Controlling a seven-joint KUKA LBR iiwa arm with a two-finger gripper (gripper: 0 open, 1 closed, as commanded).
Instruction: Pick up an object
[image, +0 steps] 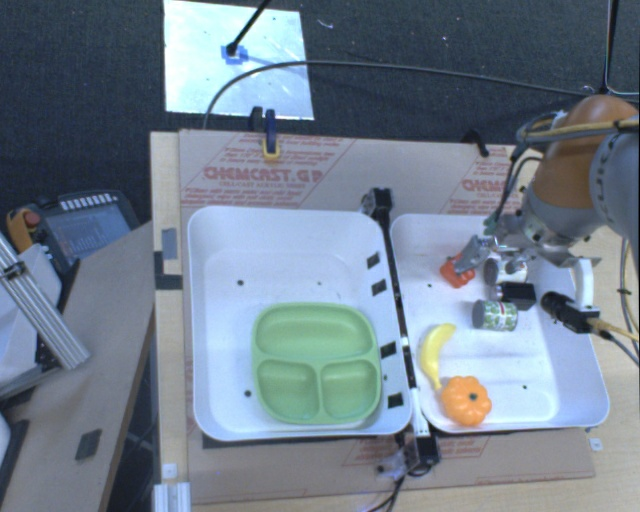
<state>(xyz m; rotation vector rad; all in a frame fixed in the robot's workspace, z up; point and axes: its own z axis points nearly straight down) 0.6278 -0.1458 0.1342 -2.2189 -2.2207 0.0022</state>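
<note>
My gripper (497, 262) hangs at the upper right of the frame over the right bin (590, 385), beside an orange-red object (459, 268), possibly touching it; I cannot tell how it is set.

One fixed camera looks down on my bench (300, 160) from above at a slant, standing well back, far enough to take in both white bins: the left bin (215, 300) toward nine o'clock, the right bin (570, 395) toward three. My arm (585, 170) enters from two o'clock.
</note>
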